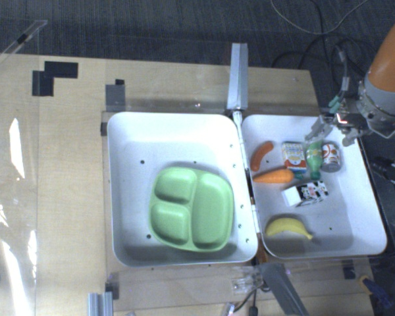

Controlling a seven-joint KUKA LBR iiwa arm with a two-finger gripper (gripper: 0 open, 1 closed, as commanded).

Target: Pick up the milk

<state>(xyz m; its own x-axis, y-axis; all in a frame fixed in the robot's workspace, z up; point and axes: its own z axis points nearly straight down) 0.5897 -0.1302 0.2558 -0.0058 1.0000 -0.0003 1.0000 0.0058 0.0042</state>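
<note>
- Camera view, the arm: parked high over the back edge of the right bin [375, 239], gripper [330, 125] hanging above the bin's far rim; probably a waiting or approach pose, since nothing sits between the fingers (whether spread or pressed together cannot be told at this size).
- Camera view, the target: milk carton [305, 193] lying on its side near the middle of the right bin, white with black cow patches, well apart from the gripper and nearer the camera.
- Camera view, the crowd around it: carrot [274, 176] just beside the carton at its upper left, green bottle [313, 161] standing just behind, snack box [293, 153] and can [330, 157] flanking the bottle, sausage [261, 153] off by the dividing wall, banana [289, 228] in front with a gap between.
- Likely trouble: straight descent blocked by the upright bottle and the can (both between gripper and carton), so approach from directly above looks safer; carrot close enough to be nudged.
- Camera view, left bin [122, 196]: green divided plate [191, 208] resting near the middle, of no concern here.
</note>
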